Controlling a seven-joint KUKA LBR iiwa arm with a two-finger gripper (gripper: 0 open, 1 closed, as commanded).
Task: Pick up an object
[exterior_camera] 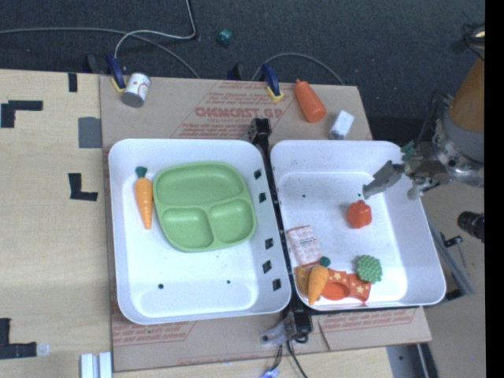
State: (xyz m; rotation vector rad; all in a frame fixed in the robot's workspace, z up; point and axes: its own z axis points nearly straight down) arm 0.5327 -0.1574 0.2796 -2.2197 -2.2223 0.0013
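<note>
Over the right bin (409,211), near its upper right rim, the gripper (383,181) hung just above and to the right of a small red toy, perhaps a pepper or tomato (359,214), which lay alone on the bin floor and looked the likeliest thing to be picked. One dark finger slanted down and left toward that toy, but the pair could not be made out clearly, so whether the hand was spread or closed I could not tell; nothing was seen between its fingers. The chief risk, as I judged it, was a miss: the toy was small and rounded, and a descent slightly off its middle could nudge it aside or let it squirt out from a closing grip. The bin's right wall stood close to the wrist, so a low, slanted approach might also clip the rim. Farther down the same bin lay a packet (303,244), an orange carrot toy (316,282) on a red and orange piece (346,285), and a green knobbly toy (368,268), all well apart from the hand. The arm reached in from the right, its grey wrist (457,144) tilted over the bin edge. The left bin (126,211) held a green divided plate (206,205) and a second carrot (143,198).
</note>
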